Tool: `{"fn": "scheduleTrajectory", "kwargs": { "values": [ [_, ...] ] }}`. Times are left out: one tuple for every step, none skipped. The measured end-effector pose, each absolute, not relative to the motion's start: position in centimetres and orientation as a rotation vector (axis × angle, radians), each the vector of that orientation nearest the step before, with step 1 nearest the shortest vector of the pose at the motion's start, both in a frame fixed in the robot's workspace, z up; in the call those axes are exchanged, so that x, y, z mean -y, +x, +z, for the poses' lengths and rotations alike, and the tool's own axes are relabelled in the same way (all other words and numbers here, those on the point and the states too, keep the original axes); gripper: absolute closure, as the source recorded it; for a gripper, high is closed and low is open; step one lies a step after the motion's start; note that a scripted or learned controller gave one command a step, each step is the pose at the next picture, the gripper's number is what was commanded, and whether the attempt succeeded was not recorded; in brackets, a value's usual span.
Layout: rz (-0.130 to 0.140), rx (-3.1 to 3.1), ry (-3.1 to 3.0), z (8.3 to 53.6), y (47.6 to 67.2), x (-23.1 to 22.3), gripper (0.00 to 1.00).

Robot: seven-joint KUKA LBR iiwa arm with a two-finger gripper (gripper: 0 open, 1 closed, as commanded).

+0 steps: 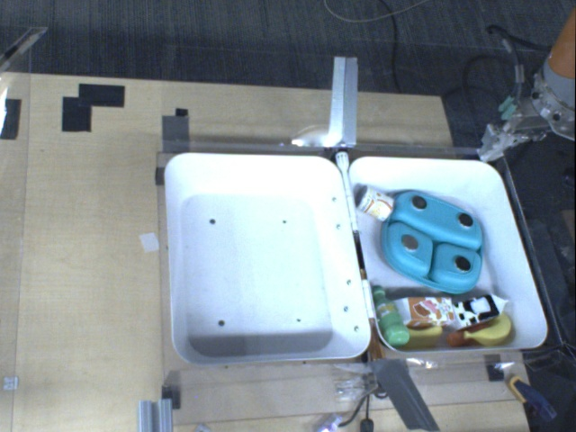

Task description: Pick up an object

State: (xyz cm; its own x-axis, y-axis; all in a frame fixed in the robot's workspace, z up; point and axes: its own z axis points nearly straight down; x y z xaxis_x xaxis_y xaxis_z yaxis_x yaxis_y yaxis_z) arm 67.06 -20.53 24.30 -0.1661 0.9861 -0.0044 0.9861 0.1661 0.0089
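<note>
Grey gripper point(504, 133) (jaw state unreadable, arm cut off at the frame edge) hangs beyond the right bin point(504, 196).

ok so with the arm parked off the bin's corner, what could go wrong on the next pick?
1. The gripper sits outside the right bin, past its far corner; a low approach could clip the rim.
2. The blue tray is broad and rounded, so two fingers may slip off it.
3. The green bottle, carton and banana crowd the near wall, leaving little finger room.
</note>
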Motion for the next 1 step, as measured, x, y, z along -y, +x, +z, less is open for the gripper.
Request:
{"fn": "scheduleTrajectory", "kwargs": {
  "values": [
    [0.006,-2.629,1.702,12.89,66.12,17.62,1.00]
  ]
}}
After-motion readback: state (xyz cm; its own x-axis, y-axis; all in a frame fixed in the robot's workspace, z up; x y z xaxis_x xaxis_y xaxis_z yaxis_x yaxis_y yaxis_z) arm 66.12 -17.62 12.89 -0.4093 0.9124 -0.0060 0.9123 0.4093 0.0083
